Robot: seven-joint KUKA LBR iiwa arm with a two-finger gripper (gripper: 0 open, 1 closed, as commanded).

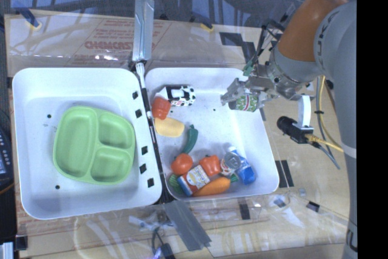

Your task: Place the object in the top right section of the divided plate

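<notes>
The green divided plate [94, 145] lies in the left bin [36, 94], with one big section on its left and two small ones on its right. My gripper [245, 99] hovers over the upper right corner of the right bin [212, 79]. It is shut on a small white container with a green and red label [248, 105], which hangs tilted between the fingers just above the bin's right wall. The plate is far to the left of the gripper, across the divider between the bins.
In the right bin are a black-and-white cow toy [180, 94], a red fruit [160, 107], a yellow piece [169, 127], a green vegetable [190, 140], a tomato [181, 164], an orange bottle [203, 173], a carrot [213, 187] and a blue can [240, 168].
</notes>
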